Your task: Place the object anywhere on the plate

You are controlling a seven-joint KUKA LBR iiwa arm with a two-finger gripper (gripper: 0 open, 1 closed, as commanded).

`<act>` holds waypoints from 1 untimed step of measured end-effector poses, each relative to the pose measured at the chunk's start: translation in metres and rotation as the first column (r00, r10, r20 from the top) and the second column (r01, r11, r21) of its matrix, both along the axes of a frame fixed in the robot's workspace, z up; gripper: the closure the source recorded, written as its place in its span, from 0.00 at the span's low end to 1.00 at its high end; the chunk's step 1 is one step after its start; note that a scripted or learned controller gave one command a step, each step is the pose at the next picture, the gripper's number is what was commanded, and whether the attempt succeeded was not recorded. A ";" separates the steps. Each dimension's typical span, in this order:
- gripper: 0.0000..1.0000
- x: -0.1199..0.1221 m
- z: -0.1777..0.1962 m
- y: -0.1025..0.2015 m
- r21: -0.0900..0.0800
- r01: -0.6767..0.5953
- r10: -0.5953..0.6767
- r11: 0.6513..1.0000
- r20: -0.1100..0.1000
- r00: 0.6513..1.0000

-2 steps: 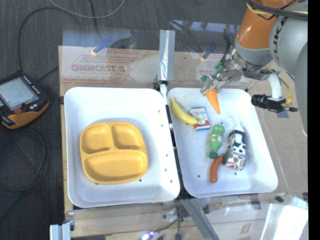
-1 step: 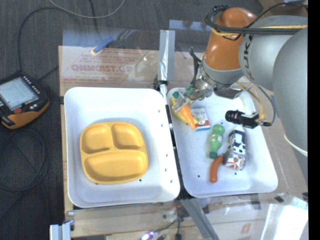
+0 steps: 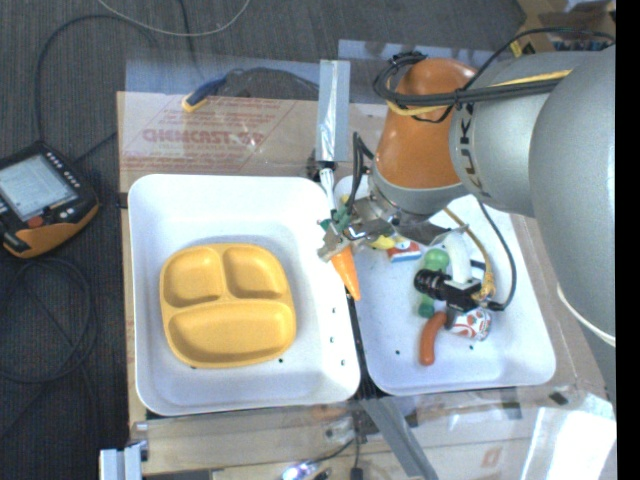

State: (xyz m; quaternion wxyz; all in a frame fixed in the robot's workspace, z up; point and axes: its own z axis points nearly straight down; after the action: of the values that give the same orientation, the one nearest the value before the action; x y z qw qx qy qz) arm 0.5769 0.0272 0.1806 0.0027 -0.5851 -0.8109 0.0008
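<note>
Hanging from the two-finger gripper (image 3: 338, 236), an orange tapered plastic carrot (image 3: 347, 271) is pointing its narrow tip down and slightly toward the right of the camera view. Its wide upper end is sitting right at the fingertips, with bits of green showing there. The fingers are pressing together on that end, so the carrot is being held just beneath the gripper rather than beside it.

The carrot is hovering over the seam where the left shallow white bin (image 3: 200, 203) is meeting the right shallow white bin (image 3: 520, 348), with its tip crossing the raised rims.

A yellow three-compartment plastic plate (image 3: 235, 333) is lying flat in the middle of the left bin, well apart from the carrot, with bare white bin floor showing between them.

In the right bin, an orange-red curved plastic sausage (image 3: 430, 340) is lying near the front. A small red-and-white can (image 3: 472, 323) is resting just beside it, and a small green rounded toy (image 3: 435, 260) is sitting further back.
</note>
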 end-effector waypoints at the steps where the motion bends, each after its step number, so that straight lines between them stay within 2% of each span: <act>1: 1.00 -0.034 0.002 0.067 -0.001 0.083 -0.083 0.997 -0.001 0.997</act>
State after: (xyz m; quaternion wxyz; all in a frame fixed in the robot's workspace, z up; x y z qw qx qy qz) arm 0.5433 0.0945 0.1827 0.0030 -0.6183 -0.7859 0.0015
